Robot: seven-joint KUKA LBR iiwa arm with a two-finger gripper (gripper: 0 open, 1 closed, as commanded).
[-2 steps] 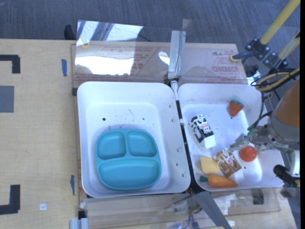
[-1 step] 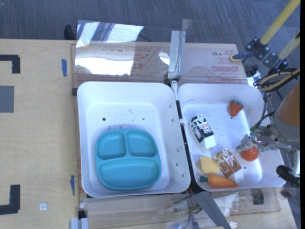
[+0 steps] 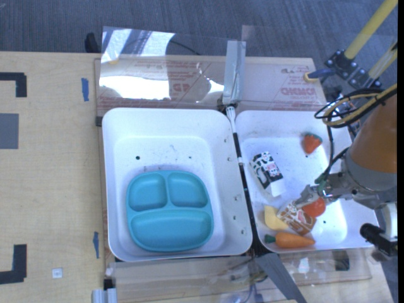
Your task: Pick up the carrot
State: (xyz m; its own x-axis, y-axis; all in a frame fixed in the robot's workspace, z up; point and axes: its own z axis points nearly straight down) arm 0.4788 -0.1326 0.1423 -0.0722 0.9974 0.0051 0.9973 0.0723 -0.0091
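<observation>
Two shallow white bins are being shown side by side on a wooden bench (image 3: 44, 169), with a clear plastic screen (image 3: 164, 68) standing behind them. The left bin (image 3: 120, 131) is being occupied by a blue divided plate (image 3: 169, 210) lying toward its near edge. The right bin (image 3: 287, 122) is being reached into from the right by the grey arm (image 3: 379, 144), whose orange band is being seen above the wrist. The gripper (image 3: 314, 197) is being held low over the near part of that bin, just above a red tomato (image 3: 315, 207) and a striped snack packet (image 3: 297, 216); whether its fingers are apart or together cannot be told, as the tips are being hidden among these things. The carrot (image 3: 290, 239) is lying on its side along the near wall of the right bin, just below the packet and apart from the gripper. A yellow wedge of cheese (image 3: 273, 217) is being seen just left of the packet, a black and white carton (image 3: 267, 169) near the middle, and a strawberry (image 3: 311, 142) toward the far right.
</observation>
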